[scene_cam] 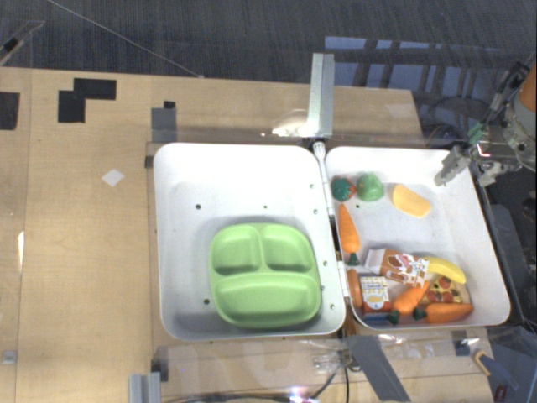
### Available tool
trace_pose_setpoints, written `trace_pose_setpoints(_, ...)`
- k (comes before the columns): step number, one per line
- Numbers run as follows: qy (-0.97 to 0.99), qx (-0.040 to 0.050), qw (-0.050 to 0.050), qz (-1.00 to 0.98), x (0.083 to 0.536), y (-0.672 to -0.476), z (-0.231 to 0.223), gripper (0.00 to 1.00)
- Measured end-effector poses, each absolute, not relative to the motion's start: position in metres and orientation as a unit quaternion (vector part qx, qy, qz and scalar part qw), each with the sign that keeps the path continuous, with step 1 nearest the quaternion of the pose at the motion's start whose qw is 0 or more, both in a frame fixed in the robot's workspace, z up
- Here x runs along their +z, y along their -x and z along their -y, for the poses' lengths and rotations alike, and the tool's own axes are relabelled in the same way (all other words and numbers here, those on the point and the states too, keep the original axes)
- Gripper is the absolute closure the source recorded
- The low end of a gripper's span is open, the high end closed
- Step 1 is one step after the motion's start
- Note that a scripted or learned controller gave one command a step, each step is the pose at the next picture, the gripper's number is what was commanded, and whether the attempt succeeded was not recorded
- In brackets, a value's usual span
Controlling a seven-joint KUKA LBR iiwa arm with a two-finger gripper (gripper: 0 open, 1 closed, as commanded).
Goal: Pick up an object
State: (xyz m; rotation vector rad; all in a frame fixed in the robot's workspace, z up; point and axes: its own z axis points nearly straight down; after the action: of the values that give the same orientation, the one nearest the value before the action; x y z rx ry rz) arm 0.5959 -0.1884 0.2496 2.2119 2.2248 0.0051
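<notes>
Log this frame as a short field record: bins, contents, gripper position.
left bin: green tray
right bin: broccoli, yellow piece, carrot, banana, cartons and other toy food heaped at the near edge
gripper: over the right bin's far right corner, holding nothing visible
pick: not yet done

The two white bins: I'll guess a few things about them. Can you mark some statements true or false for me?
1. The green divided plate lies in the left bin. True.
2. The banana lies in the left bin. False: it lies in the right bin, near its front.
3. The gripper holds a carrot. False: it hangs at the right bin's back right corner with nothing seen in it.
4. A carrot lies along the right bin's left wall. True.
</notes>
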Motion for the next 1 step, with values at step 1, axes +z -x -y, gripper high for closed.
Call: trace_pose_setpoints(1, -0.747, 0.0009, 0.001, -0.665, 0.1414, -0.5965, 0.1459, 0.00)
